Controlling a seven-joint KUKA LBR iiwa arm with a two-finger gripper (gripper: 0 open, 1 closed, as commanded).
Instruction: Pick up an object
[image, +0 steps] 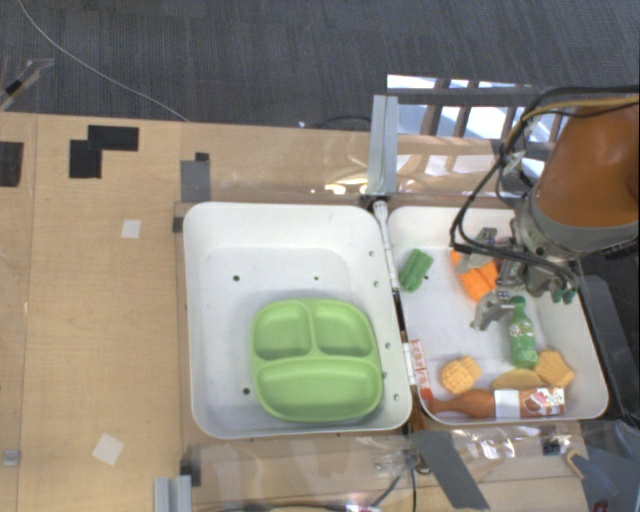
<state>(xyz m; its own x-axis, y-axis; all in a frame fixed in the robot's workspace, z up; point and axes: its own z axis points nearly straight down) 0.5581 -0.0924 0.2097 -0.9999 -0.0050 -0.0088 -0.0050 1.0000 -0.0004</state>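
Approach seems to be the step in hand: the tool (497, 305) hangs low over the right bin (592, 392), beside the orange piece (477, 281) and the green bottle (521, 338), nothing visibly between its fingers; whether they are spread I cannot tell. Next comes settling squarely over one item. The bottle lies flat near the bin's middle, slim and glossy.

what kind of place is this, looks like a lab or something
Most likely a robot lab test bench: a robot arm reaches over two white bins, one bearing a green divided plate, the other toy food such as a green bottle.
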